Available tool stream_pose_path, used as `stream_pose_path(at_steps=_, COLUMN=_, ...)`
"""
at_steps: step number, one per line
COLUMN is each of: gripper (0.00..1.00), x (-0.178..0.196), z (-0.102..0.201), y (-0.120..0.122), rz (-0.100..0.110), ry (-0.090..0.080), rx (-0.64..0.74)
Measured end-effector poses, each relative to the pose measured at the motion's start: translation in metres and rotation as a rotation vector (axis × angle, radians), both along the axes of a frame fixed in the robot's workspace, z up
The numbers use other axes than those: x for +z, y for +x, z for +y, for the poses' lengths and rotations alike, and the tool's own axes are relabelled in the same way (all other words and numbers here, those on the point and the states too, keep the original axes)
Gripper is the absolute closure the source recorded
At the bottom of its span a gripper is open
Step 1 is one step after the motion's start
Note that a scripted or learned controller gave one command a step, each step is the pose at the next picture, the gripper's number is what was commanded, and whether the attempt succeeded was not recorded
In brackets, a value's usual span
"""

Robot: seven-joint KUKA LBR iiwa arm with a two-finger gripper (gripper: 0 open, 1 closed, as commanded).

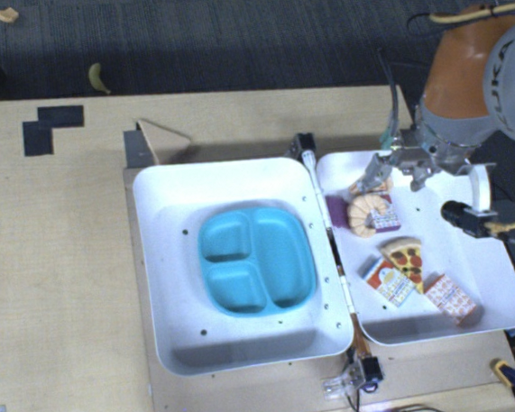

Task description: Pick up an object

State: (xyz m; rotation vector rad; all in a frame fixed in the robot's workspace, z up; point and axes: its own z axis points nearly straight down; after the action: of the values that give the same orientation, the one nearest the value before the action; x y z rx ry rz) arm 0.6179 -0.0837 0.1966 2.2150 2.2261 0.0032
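Grey arm [485, 70] over right bin [494, 259], gripper [390, 168] indistinct.

Blue tray [255, 260]; white bins [176, 344]; orange-banded arm [462, 68].

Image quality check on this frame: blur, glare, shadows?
Camera view: soft overall, print on the small packets unreadable; hand and arm slightly blurred; white bins bright but not blown out; soft shadow along the left bin's near wall, beside the blue tray.
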Motion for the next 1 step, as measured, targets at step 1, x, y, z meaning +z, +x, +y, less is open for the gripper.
stream_pose_path(at_steps=1, gripper=0.00, x=-0.1021, z=-0.0123, y=-0.0565, rz=-0.003, ry=0.000, rx=-0.001)
